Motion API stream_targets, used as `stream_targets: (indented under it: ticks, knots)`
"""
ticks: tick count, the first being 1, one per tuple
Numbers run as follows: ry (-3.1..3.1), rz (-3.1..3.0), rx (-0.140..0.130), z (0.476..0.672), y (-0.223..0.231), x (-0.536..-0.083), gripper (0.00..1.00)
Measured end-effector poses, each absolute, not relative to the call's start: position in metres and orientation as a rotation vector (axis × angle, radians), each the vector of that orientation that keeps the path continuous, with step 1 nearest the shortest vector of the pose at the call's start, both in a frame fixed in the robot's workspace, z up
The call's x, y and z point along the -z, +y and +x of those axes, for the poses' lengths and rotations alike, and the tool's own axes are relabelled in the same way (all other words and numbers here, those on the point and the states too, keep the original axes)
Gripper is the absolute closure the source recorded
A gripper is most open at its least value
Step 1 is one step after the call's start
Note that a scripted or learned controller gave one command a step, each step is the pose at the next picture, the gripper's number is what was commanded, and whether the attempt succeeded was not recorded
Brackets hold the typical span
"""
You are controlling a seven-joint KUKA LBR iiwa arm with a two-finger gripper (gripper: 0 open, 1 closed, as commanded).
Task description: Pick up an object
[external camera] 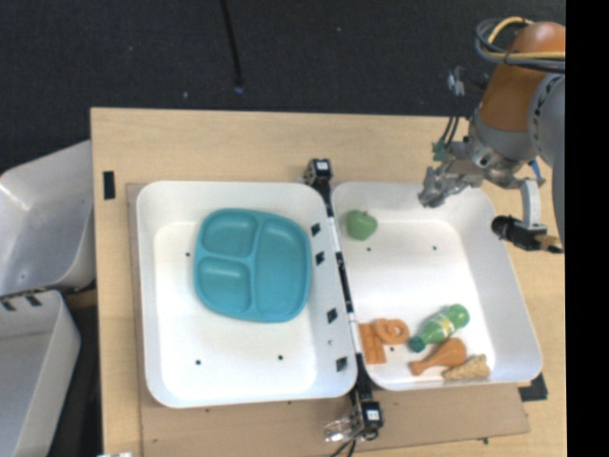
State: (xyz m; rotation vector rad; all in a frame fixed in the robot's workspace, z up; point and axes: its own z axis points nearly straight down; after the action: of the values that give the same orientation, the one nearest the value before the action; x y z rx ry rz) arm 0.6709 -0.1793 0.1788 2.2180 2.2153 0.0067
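Over the far right corner of the right-hand shallow white bin (495,284), the grey two-finger gripper (433,194) hangs at the end of the grey arm (514,93) with its orange band, which reaches in from the right side of the view. Whether the gripper is released or clenched cannot be told at this size and slant; nothing can be seen held in it. Its tip sits over the bin's far rim, apart from every object inside.

Nearest to it, to its left in the view and a little nearer the camera, a small round green apple-like toy (361,224) lies alone in the far left corner of that bin, close to the divide between the two bins.

Well apart from the gripper, along the bin's near edge, the other objects cluster together: an orange ring-shaped toy piece (389,331) resting against an orange rectangular block (372,347), a green bottle-shaped toy (441,326) lying tilted, an orange-brown drumstick-shaped toy (440,356) just below it, and a tan, crumbly wedge-shaped piece (466,369) touching the drumstick's thick end.

Across the divide, the left-hand shallow white bin (171,350) holds a teal plastic plate with three compartments (254,264), lying flat near its middle.

Both bins sit side by side on a light wooden desk (238,141).
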Motion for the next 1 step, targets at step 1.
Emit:
stream_targets:
  ticks: [1]
  knots:
    - [2.216,2.216,-0.007,0.6682,-0.1814,-0.2439,1.0]
